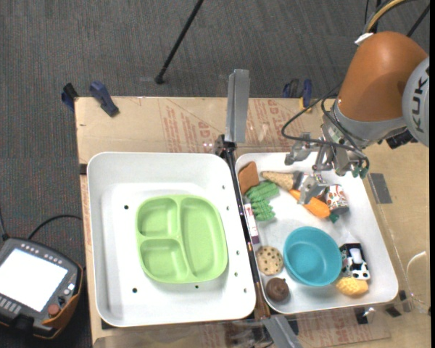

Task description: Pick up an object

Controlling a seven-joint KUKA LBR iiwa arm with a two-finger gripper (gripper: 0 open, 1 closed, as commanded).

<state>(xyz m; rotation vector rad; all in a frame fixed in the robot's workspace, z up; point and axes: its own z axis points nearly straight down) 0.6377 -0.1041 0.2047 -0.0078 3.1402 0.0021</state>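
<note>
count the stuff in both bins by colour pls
Green: 2, the light green divided plastic plate and the green leafy toy vegetable
Orange or yellow: 2, the orange toy carrot and the yellow toy piece
Brown or tan: 4, the toast-like slab, the cone, the round cookie, the dark brown muffin-like toy
Blue: 1, the teal plastic bowl
Black and white: 1, the small cow-patterned carton
Total: 10

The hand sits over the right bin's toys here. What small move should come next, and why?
Probably a short, straight descent onto the carrot. The hand is just above it at the back of the right bin, with the cone and green toy close to its left, so dropping without drifting sideways seems safest. Nothing looks gripped yet.
</note>
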